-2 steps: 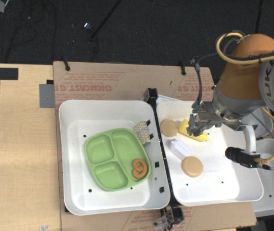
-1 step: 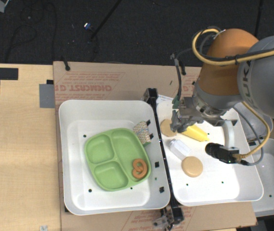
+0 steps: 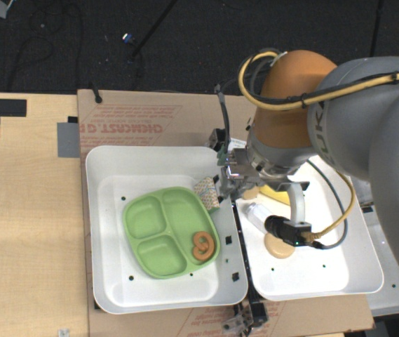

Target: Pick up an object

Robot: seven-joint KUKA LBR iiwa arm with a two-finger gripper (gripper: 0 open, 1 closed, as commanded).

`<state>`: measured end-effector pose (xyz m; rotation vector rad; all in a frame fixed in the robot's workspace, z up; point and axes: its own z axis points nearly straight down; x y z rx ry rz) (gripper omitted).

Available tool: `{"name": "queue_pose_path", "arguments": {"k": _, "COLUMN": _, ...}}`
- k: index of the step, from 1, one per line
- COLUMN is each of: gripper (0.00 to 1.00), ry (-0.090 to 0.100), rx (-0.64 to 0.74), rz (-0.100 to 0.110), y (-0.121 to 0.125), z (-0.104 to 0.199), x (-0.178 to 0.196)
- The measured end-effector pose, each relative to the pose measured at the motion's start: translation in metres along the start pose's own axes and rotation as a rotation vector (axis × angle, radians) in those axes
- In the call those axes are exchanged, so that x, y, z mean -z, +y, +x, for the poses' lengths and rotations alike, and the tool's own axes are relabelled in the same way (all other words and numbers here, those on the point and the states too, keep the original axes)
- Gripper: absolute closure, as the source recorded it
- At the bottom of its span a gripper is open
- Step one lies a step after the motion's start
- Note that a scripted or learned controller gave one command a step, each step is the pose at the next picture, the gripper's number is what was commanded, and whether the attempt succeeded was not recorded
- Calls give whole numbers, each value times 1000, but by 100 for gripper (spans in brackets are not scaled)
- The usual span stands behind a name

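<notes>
- Evenly lit from overhead; white bins (image 3: 108,188) bright, close to washed out near the right bin's (image 3: 367,272) inner edge.
- Background beyond the tabletop (image 3: 24,223) very dark, detail lost.
- Soft shadow cast under the arm (image 3: 353,111) onto the right bin.
- Mild softness throughout; small items indistinct.

Left bin (image 3: 108,188) white. Divided plate (image 3: 167,232) light green. Pretzel-like piece (image 3: 203,246) orange-brown. Small object (image 3: 207,192) at plate's corner: checked beige-and-white pattern, possibly fabric, too small to tell. Right bin (image 3: 339,272) white; yellow item (image 3: 276,196), pale tan disc (image 3: 280,248), whitish tube (image 3: 257,215). Arm (image 3: 353,118) grey, orange band. Table (image 3: 24,223) light wood; cardboard (image 3: 129,121) tan, red print.
</notes>
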<state>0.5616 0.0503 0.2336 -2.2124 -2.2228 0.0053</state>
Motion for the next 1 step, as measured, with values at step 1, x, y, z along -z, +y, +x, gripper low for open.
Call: {"name": "queue_pose_path", "arguments": {"k": 1, "gripper": 100, "ry": 0, "rx": 1, "rz": -3, "y": 7, "z": 49, "x": 6}}
